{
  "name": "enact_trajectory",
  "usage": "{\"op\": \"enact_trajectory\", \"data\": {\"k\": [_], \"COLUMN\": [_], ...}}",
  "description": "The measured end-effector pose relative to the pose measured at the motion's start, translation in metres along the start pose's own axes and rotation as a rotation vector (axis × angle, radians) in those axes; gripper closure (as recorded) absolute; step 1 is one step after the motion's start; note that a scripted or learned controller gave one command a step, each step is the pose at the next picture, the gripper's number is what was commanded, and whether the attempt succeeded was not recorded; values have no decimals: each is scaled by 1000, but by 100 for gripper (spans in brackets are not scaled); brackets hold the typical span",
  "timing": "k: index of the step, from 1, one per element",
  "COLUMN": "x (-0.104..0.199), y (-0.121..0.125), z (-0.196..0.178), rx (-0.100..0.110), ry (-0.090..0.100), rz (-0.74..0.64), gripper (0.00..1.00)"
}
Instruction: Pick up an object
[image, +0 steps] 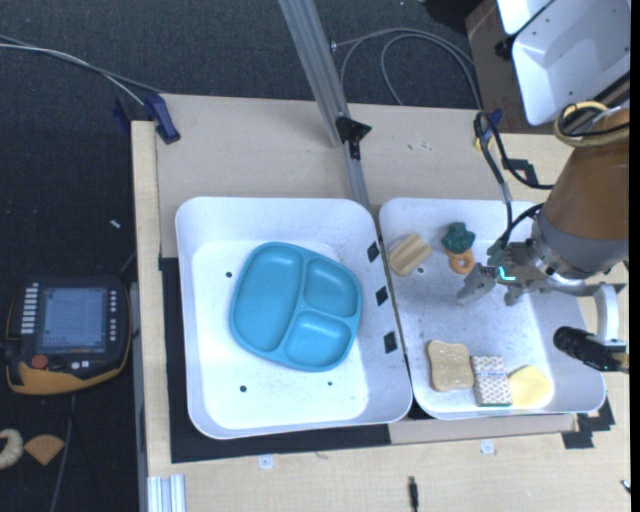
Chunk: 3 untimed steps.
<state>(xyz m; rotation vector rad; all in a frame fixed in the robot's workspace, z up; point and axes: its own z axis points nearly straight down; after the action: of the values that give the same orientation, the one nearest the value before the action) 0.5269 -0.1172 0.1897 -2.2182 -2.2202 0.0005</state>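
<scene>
Evidently no single object is assigned, so the nearest one is the sensible choice: a small orange piece (461, 263) lying near the far edge of the right bin (425, 395), with a dark green toy (458, 238) touching it on the far side. The gripper (496, 284) hangs just beside these two, toward the bin's middle, over bare floor. Its fingers are spread apart and nothing lies between them.

To do the grasp well, I judge the arm should shift toward the orange piece until the fingers straddle it, then descend straight down and close. Because the green toy presses against it, a careless descent could land a fingertip on top of one of them or push both away; taking the pair from the open sides looks safer.

Farther out, a tan bread roll (407, 254) sits near the bin's far left corner. Along the near edge lie a slice of toast (450, 365), a speckled wafer block (490, 380) and a yellow disc (530, 386), side by side and touching or nearly so. These are flat and crowded, likely harder to grip.

The left bin (200, 300) carries a blue divided plate (296, 304), too broad for these fingers, I reckon.
</scene>
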Motion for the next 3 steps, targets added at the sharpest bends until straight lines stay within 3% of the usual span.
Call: {"op": "enact_trajectory", "data": {"k": [1, 2, 3], "x": [0, -4, -3], "y": [0, -6, -5], "z": [0, 61, 105], "rx": [-1, 6, -2], "ry": [0, 1, 0], "rz": [0, 2, 1], "gripper": [0, 0, 0]}}
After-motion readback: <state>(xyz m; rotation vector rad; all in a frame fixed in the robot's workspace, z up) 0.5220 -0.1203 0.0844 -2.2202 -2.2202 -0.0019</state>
